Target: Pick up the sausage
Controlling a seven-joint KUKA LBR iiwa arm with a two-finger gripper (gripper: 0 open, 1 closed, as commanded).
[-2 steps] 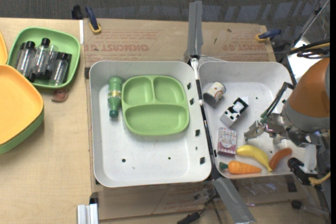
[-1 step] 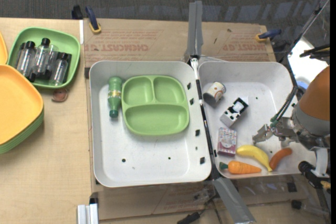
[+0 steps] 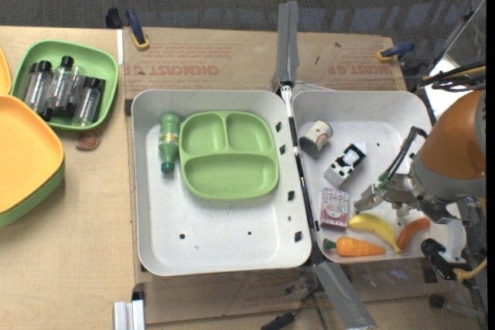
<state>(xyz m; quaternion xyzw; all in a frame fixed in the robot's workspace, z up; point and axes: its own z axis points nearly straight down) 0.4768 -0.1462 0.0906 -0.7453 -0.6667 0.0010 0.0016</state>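
Arm: the grey arm with the orange band (image 3: 464,143) reaches in from the right and hangs over the right white bin (image 3: 363,104).
Gripper: the two-finger gripper (image 3: 370,197) sits low over the right bin, beside the banana; its fingers are too small and blurred to tell whether they stand wide or narrow, and nothing shows between them.
Sausage: the small orange-red sausage (image 3: 413,232) lies tilted in the right bin's near right corner, just beside the banana's right end and apart from the gripper tips.
Banana: the yellow curved banana (image 3: 375,227) lies near the front wall, just above the orange carrot with a green top (image 3: 358,246).
Other right-bin items: a pink-and-white small box (image 3: 335,209), a black-and-white blocky object (image 3: 346,162), and a white cup lying on its side (image 3: 316,135).
Left bin: the left white bin (image 3: 216,243) holds a green three-part plastic plate (image 3: 229,154) with a green bottle (image 3: 168,140) beside its left edge.
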